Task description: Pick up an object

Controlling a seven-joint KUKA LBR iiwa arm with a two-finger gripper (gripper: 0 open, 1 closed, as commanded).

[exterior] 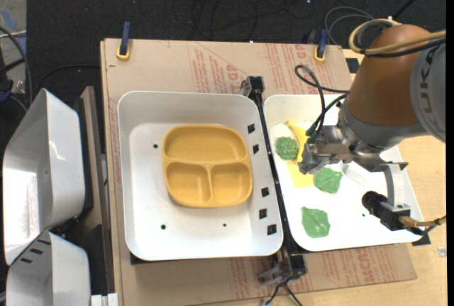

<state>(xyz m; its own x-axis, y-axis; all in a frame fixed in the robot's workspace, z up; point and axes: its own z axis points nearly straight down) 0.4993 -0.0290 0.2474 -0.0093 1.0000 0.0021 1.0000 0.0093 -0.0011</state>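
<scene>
- Cardboard-topped bench (213, 59) carries two white bins; left bin (135, 155) holds a yellow divided tray (208, 165).
- Gripper (310, 159) hangs low in the right bin (355, 230), amid green pieces; jaw state cannot be told.
- Nearest candidate: dark green broccoli-like piece (286, 148), lumpy, beside a yellow slip (301, 177).
- Recommend centring squarely over one piece before closing.

The arm (397, 77) is cut off by the right edge of the view, and its bulk covers the upper right part of the right bin (355, 237). The gripper (312, 155) sits in shadow under the wrist, so whether its jaws are parted or closed cannot be told. A yellow object (303, 177) lies partly hidden beneath it. At the left edge, a white container (39, 155) is cropped.
</scene>
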